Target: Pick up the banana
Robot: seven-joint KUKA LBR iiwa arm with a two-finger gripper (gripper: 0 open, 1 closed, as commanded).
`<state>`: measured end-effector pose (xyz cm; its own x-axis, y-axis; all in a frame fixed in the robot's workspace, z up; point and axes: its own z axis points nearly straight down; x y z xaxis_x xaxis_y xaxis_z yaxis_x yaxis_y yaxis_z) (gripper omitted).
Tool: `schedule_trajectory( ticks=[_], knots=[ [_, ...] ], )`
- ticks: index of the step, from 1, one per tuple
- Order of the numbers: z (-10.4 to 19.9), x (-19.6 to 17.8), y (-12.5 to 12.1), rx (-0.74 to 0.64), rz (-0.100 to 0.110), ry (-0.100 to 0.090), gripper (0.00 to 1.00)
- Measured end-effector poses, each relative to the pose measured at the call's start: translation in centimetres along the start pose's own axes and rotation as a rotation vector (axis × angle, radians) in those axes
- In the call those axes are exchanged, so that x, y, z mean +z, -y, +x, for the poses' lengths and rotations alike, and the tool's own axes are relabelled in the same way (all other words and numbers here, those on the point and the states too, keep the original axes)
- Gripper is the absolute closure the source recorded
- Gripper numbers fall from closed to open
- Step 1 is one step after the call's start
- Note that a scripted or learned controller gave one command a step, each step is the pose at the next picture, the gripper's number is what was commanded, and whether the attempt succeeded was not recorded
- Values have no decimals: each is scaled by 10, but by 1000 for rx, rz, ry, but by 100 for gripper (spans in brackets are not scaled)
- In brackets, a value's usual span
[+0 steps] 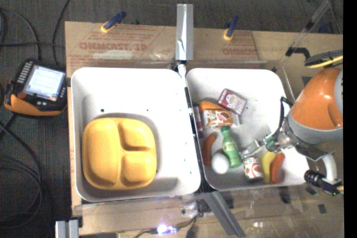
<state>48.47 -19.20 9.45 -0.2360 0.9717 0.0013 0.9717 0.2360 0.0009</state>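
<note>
- Banana (268, 163): short, curved, smooth yellow; lies near the right bin's (279, 82) front right corner, touching a red sausage (277, 168).
- Gripper (262, 145): thin metal fingers, just beside the banana's upper end; whether spread or closed cannot be told.
- Arm (318, 110): glossy orange and grey shell, over the bin's right edge.
- Left bin (78, 86): holds a rounded yellow tray (119, 152) with three compartments.
- Green bottle (230, 147) and white egg (220, 163): near the front edge.
</note>
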Motion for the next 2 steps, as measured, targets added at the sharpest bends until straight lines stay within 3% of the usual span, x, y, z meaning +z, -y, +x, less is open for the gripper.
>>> schedule_trajectory(
  ticks=[1,2],
  knots=[
    [0,-9,-1,0,-2,2,100],
    [0,-9,-1,0,-1,2,0]
  ],
)
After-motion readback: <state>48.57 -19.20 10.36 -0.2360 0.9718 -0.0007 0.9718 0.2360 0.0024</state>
